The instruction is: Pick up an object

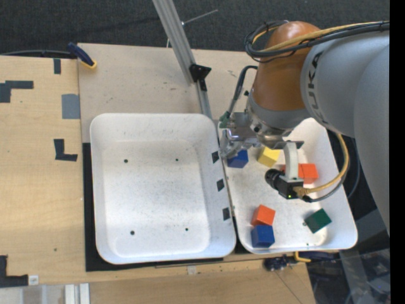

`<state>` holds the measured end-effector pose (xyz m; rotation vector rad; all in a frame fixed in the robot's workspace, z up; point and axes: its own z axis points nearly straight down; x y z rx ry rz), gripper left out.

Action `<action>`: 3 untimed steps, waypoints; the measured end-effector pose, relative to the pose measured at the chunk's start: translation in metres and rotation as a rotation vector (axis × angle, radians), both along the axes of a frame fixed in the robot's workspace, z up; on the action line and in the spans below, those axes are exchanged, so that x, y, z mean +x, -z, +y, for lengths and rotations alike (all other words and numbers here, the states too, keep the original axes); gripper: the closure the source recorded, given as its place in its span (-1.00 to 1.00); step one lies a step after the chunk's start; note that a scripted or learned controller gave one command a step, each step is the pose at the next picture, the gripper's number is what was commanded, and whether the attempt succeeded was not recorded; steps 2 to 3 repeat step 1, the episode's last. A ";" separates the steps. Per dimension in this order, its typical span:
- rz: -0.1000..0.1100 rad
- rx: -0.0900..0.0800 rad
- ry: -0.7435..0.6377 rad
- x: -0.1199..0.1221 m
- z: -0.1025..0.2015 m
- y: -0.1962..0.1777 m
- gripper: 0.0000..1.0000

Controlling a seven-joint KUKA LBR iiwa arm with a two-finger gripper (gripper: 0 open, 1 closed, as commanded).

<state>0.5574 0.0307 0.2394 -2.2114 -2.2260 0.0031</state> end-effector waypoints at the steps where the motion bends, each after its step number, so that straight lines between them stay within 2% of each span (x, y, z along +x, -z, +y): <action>1: -0.001 -0.001 0.001 -0.011 0.042 0.003 1.00; 3: -0.001 -0.001 0.001 -0.011 0.042 0.003 1.00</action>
